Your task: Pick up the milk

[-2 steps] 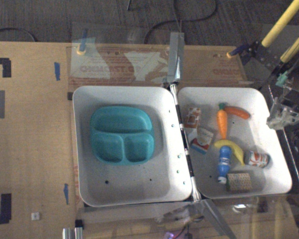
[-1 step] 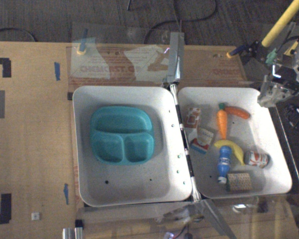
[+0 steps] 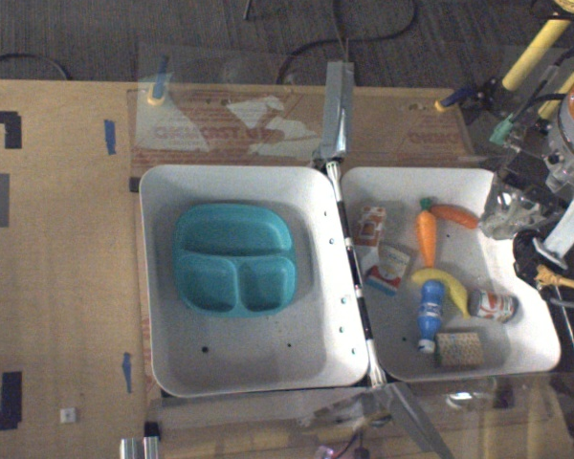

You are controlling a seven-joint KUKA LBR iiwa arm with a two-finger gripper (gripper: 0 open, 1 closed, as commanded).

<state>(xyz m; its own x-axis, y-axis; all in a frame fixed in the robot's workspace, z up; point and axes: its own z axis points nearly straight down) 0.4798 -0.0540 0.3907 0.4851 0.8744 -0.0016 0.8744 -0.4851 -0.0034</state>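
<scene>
brown block (image 3: 458,348) ×1 | blue bottle (image 3: 430,315) ×1 | milk carton (image 3: 390,266) ×1 | pincer (image 3: 509,213): cannot tell

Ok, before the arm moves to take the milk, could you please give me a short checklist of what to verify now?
1. Milk identified: cannot tell. The white carton in the right bin looks likeliest, but its label is too small to read.
2. Carton clear from above: ok, nothing lies on it.
3. Room beside the carton: not ok. The orange carton and the banana lie close to it.
4. Gripper over the carton: not ok. It is near the bin's right side, apart from the carton.
</scene>
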